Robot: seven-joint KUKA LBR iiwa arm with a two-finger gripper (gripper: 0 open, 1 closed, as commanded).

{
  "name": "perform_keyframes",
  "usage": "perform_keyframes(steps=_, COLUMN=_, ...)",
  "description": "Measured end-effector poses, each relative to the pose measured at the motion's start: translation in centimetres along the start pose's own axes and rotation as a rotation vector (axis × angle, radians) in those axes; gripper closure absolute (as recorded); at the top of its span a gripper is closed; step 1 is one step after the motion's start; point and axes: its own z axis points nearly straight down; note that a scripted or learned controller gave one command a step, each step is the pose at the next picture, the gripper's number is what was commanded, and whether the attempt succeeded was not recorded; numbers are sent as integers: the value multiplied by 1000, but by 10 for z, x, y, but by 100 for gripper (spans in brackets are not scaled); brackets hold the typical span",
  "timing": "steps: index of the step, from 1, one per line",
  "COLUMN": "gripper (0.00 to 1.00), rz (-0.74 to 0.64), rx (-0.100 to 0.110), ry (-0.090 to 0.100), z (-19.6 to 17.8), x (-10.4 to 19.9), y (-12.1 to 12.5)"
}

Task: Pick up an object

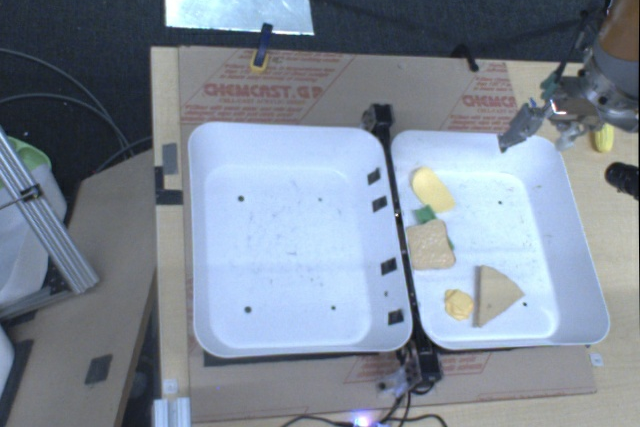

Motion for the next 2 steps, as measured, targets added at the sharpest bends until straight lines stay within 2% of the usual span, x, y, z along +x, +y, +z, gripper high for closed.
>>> perform_keyframes(steps=1, gripper=0, rz=5, rx=13, ry=4, z=91, x=0, y=-81)
perform_keyframes(steps=2, gripper=0, rz=-7, rx=-2, ry=1, z=161, x=51, y=-18)
